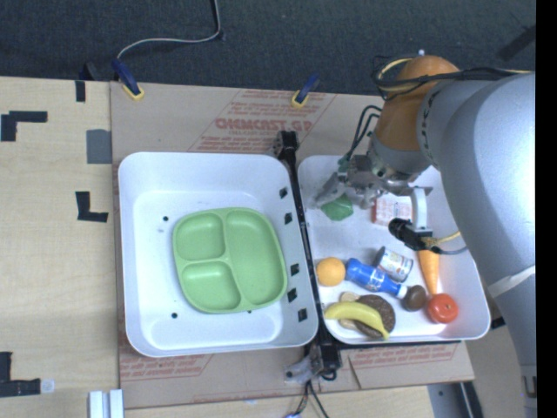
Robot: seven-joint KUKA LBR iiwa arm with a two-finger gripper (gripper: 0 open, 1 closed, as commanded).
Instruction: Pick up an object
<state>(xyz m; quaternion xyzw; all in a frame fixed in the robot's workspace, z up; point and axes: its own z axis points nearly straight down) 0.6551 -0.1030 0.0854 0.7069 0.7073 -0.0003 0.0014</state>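
Note:
My gripper (350, 190) hangs low over the far left part of the right bin (474, 320). A small green object (338, 207) lies directly under it, touching or nearly touching it; whether it is held is not visible. Further down the bin lie an orange (331, 271), a blue bottle (372, 277), a small can (396, 264), a carrot (430, 268), a red tomato (442, 308), a banana (355, 316) and a brown round item (380, 306). A white and red packet (393, 209) lies just right of the gripper.
The left bin (144, 190) holds a green divided plate (231, 259). A black divider (296, 225) runs between the bins. The grey arm (487, 172) covers the right bin's far right side. Cardboard and a wooden bench surround the bins.

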